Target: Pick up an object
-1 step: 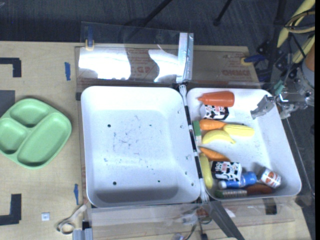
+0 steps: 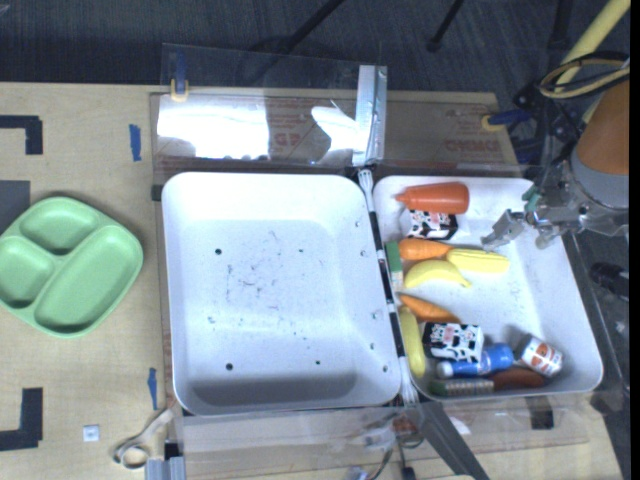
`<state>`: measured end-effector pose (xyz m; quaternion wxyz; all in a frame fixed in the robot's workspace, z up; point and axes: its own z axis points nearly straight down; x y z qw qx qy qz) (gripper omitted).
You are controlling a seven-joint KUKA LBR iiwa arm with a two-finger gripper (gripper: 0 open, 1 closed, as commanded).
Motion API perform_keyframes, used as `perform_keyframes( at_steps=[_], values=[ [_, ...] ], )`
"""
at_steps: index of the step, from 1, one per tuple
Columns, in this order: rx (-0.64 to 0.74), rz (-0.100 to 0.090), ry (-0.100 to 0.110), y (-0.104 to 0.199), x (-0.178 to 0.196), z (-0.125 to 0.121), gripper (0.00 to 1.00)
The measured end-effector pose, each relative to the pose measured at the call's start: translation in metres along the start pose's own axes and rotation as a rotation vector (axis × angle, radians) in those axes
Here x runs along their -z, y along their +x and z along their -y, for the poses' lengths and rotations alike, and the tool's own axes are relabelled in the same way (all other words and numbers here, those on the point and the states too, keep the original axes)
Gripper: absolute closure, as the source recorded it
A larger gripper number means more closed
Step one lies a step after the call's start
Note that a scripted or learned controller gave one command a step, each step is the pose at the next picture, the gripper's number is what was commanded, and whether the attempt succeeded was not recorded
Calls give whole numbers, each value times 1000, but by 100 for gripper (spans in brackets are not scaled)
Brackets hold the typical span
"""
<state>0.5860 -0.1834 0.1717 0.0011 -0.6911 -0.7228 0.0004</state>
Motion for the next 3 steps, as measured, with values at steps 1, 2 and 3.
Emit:
perform_keyframes(
  at_steps=[1,2,3],
  values=[
    [17,2,-8,5,-86,-2,0],
    [18,2,-10,5,-78,-4,100],
    [238,1,-2,-9,48,-28,100]
  ],
)
